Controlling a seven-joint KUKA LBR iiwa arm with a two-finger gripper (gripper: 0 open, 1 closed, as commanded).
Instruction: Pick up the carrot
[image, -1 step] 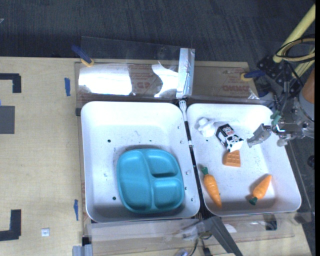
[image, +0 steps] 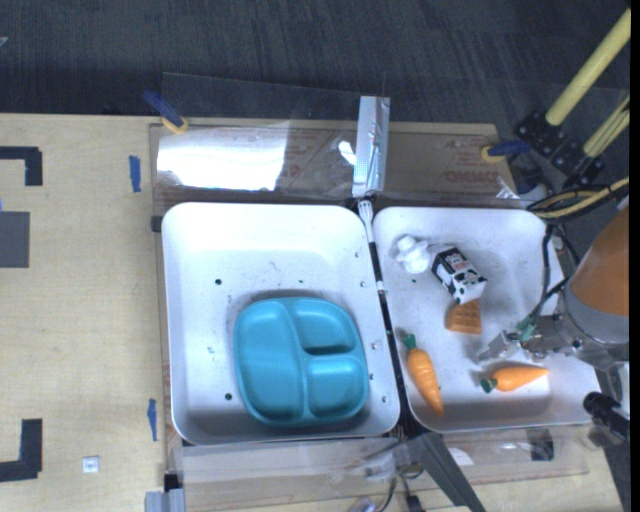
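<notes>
Two orange carrots with green tops lie in the right bin (image: 520, 235). One carrot (image: 424, 375) rests along the bin's left wall, tilted with its top toward the back. The other carrot (image: 516, 379) lies near the front right, top pointing left. My gripper (image: 503, 345) reaches in from the right and hangs just above and behind this second carrot. Nothing is visibly held in it. The arm's orange band (image: 605, 275) is at the right edge.
A white crumpled object (image: 408, 250), a black-and-white toy (image: 458, 274) and an orange wedge (image: 463, 319) sit in the right bin's middle and back. A blue divided plate (image: 300, 358) lies in the left bin (image: 200, 250). Cables (image: 560, 200) run at the back right.
</notes>
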